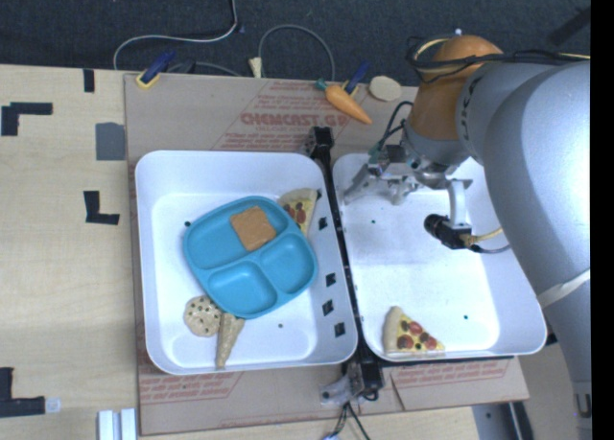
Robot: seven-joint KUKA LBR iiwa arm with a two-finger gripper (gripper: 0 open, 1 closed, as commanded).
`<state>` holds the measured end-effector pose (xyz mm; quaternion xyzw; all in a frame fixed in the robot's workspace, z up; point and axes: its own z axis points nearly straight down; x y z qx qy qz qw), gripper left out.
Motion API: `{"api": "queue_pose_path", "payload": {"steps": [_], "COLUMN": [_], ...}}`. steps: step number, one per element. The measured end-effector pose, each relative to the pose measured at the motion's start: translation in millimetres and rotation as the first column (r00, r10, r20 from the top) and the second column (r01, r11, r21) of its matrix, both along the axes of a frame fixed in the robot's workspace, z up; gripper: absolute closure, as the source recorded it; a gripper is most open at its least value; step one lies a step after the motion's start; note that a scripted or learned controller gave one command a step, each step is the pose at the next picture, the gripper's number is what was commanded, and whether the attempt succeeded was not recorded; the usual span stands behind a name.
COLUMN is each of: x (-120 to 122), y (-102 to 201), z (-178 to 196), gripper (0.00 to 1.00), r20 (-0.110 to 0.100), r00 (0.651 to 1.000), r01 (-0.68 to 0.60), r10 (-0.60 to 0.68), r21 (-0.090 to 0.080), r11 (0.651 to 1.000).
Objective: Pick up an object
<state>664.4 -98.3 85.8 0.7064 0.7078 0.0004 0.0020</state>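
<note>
1. The gripper (384, 182) hangs over the far end of the right bin (480, 328); I cannot tell how it is set, and nothing shows in its grasp.
2. The nearest candidate is the pizza slice (411, 332), lying flat by the bin's near wall, well apart from the pincer on its near side.
3. Across the divider, to the pincer's left in view, the left bin (153, 237) holds a blue tray (251, 258) bearing a cracker (253, 228), with a cookie (200, 315) beside it.
4. To do this well, I judge the pincer should centre over the slice, then descend straight, since a flat piece slips easily.
</note>
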Motion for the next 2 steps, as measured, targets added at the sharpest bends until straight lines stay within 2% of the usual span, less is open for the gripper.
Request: {"api": "queue_pose_path", "payload": {"steps": [1,2], "x": [3.9,3.7], "y": [-1.3,-0.7], "z": [0.9,10.6], "gripper": [0.0,1.0], "r20": [-0.004,-0.005], "r00": [1.0,1.0], "r01": [0.0,-0.001], "r10": [0.0,0.001], "r21": [0.002,0.002], "r11": [1.0,1.0]}}
